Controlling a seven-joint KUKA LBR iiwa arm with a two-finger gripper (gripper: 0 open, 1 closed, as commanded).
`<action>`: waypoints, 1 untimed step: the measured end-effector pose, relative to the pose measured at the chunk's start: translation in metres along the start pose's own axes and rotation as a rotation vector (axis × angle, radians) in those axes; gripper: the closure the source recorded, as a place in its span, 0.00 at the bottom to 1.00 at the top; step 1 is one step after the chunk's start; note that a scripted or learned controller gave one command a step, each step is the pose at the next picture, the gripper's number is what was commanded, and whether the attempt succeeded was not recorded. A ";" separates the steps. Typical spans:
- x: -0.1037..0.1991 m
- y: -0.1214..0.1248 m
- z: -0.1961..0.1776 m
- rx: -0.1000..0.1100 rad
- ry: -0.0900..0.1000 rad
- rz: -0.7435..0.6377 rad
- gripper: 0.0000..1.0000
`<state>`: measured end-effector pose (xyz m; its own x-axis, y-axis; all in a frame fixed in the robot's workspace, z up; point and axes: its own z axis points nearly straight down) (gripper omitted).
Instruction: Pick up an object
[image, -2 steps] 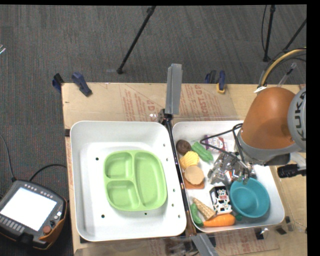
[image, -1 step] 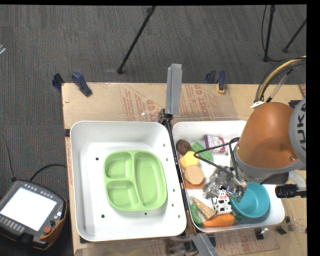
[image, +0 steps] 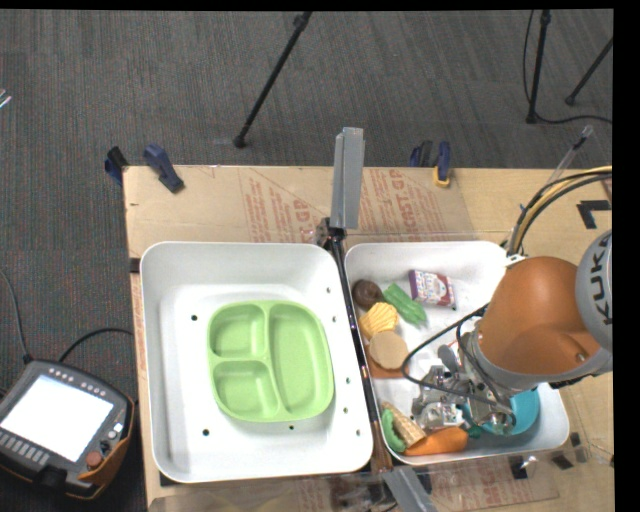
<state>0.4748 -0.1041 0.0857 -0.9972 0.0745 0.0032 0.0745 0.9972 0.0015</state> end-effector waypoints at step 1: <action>-0.008 0.001 -0.006 0.000 -0.026 0.000 0.00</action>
